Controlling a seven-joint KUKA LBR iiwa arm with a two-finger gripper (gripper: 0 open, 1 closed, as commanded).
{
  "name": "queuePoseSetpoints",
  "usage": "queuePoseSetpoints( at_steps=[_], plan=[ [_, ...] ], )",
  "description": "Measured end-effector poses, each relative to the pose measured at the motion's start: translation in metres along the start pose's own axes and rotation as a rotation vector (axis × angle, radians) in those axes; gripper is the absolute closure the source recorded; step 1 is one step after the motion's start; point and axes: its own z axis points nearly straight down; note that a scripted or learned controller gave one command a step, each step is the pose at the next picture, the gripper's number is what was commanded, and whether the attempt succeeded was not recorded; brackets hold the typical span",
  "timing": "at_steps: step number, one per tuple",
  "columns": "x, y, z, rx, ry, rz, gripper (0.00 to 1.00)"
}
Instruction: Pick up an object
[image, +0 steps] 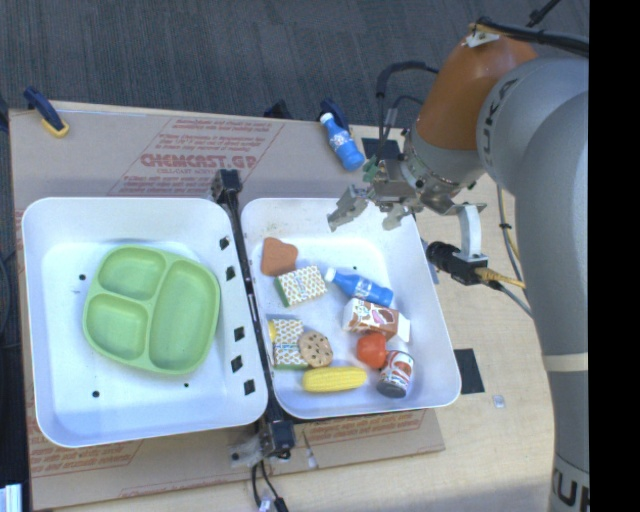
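Note:
My gripper (369, 213) hangs over the far edge of the right bin (432, 330), its two fingers (345, 212) spread open with nothing between them. Below it in the bin lie a brown bread piece (279, 256), a green-and-white box (301, 285), a blue bottle (361, 289), a red-and-white carton (373, 319), a red tomato (371, 350), a small can (397, 373), a yellow corn cob (334, 379), a cookie (315, 348) and a checkered packet (285, 340). The blue bottle is the nearest item, a little towards the camera from the fingers.
The left bin (40, 300) holds a green divided plate (152, 310). A black clip (227, 184) sits where the two bins meet at the back. Another blue bottle (342, 142) lies outside on the cardboard behind the right bin. The grey arm (540, 120) fills the upper right.

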Motion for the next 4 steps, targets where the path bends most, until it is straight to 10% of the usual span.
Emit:
queuePoseSetpoints(
  at_steps=[1,4],
  plan=[
    [0.001,0.000,-0.010,0.001,0.001,-0.004,1.00],
    [0.002,0.002,-0.041,0.002,0.002,-0.016,1.00]
  ],
)
